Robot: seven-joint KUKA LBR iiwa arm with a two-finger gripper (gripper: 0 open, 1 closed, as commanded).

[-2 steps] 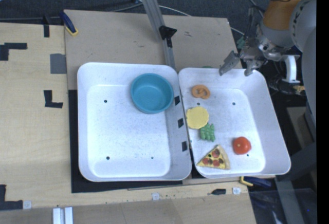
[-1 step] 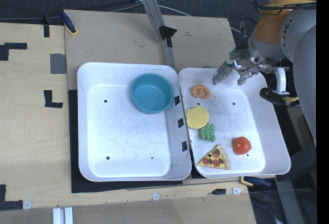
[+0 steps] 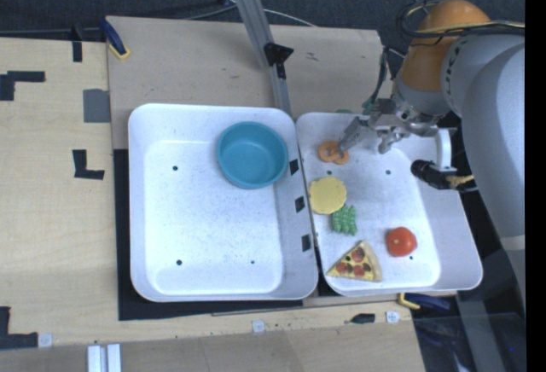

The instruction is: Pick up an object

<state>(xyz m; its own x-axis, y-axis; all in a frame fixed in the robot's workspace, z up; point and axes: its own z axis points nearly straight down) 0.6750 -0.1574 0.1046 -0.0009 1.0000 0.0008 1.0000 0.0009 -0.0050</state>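
Gripper (image 3: 345, 147) low over right bin (image 3: 444, 276), at orange piece (image 3: 333, 153), possibly touching, finger spread unclear

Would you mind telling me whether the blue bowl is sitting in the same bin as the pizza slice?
No, the blue bowl sits in the left bin, while the pizza slice lies in the right bin.

The grey arm (image 3: 486, 97) reaches in from the right, its tool (image 3: 351, 142) lowered at a slant.
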